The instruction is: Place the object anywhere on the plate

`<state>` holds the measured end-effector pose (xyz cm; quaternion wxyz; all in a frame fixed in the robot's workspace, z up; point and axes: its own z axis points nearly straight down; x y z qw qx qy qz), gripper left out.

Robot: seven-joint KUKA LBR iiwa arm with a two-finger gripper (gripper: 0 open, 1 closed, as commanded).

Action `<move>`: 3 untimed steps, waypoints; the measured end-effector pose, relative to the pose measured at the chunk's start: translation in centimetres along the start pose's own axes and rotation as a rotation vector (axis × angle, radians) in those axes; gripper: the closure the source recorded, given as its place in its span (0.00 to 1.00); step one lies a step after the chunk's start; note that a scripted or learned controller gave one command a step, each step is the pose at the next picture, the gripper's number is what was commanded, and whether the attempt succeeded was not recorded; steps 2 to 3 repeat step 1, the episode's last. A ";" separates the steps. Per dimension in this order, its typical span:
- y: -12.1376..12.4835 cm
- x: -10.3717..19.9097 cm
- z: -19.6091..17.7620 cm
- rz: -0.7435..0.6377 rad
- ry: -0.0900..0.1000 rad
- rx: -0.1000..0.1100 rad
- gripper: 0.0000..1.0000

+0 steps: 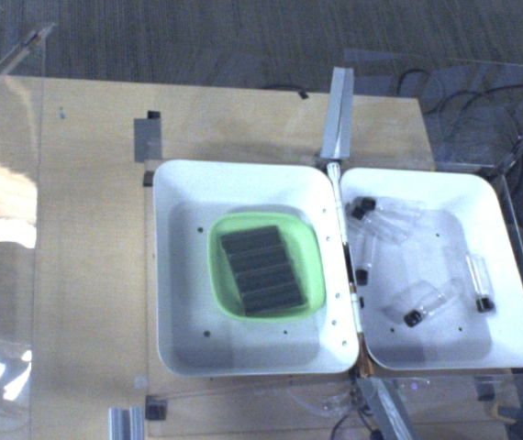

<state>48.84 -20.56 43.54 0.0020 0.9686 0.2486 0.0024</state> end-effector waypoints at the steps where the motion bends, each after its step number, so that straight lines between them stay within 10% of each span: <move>1: 0.0 0.0 -0.1 0.137 0.002 -0.002 0.00; 3: 0.0 0.0 -0.1 0.137 0.002 -0.002 0.00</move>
